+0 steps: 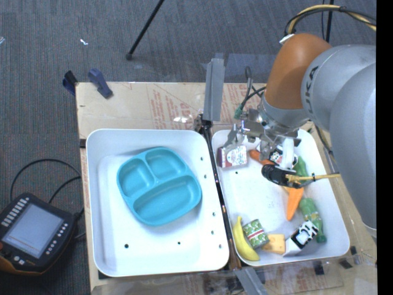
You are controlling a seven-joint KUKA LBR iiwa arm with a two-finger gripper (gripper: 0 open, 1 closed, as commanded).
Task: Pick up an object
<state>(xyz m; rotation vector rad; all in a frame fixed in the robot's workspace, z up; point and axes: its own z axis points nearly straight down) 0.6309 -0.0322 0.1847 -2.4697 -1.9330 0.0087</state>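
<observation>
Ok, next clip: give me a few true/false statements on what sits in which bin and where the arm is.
1. The blue divided plate lies in the left bin. True.
2. The banana lies in the left bin. False: it lies in the right bin, near its front edge.
3. The gripper is over the right bin's far end. True.
4. The carrot rests on the plate. False: it is in the right bin.
5. The ketchup bottle lies in the right bin. True.

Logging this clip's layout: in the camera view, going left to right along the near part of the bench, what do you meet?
Blue divided plate → banana → small green can → cheese wedge → black-and-white toy.
</observation>
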